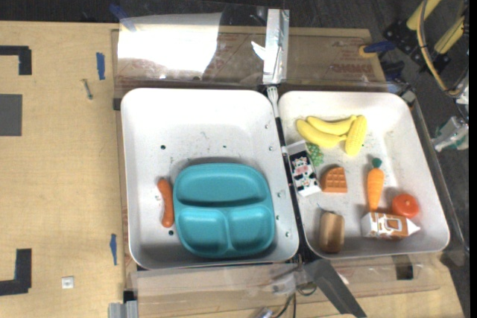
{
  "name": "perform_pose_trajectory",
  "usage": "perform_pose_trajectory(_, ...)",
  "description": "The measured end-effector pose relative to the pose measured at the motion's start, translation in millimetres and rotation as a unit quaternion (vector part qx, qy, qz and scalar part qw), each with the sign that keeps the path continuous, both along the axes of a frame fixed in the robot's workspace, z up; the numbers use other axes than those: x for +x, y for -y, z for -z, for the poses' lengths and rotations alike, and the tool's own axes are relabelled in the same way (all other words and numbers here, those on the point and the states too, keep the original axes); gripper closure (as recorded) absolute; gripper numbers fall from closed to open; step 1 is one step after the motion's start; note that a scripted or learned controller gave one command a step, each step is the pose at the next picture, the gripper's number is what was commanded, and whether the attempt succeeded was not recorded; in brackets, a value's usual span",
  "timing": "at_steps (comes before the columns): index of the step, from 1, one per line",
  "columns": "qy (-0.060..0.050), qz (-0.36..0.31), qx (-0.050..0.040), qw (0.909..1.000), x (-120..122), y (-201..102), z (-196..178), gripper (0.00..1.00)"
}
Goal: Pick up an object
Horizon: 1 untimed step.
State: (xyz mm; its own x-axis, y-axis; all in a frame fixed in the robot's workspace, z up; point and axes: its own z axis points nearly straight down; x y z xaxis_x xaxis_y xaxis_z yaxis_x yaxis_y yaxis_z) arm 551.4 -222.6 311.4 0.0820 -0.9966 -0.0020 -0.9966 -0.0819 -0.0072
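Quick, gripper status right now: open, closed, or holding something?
Gripper: cannot be told from the camera view. The toys in the right bin and the teal tray in the left bin lie untouched.

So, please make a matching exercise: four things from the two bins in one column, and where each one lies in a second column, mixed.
Things:
1. teal tray
2. banana
3. tomato
4. sausage

Places:
a. far side of the right bin, beside the corn
b. left bin, along the tray's left edge
c. middle of the left bin
d. right bin, near its right wall

Pairs: 1-c, 2-a, 3-d, 4-b
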Motion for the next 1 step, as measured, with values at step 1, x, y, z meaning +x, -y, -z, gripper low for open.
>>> perform_pose_trajectory(1, -0.002, -0.063, -0.0006, 0.9980, -57.2, -3.8, -5.9, 1.00)
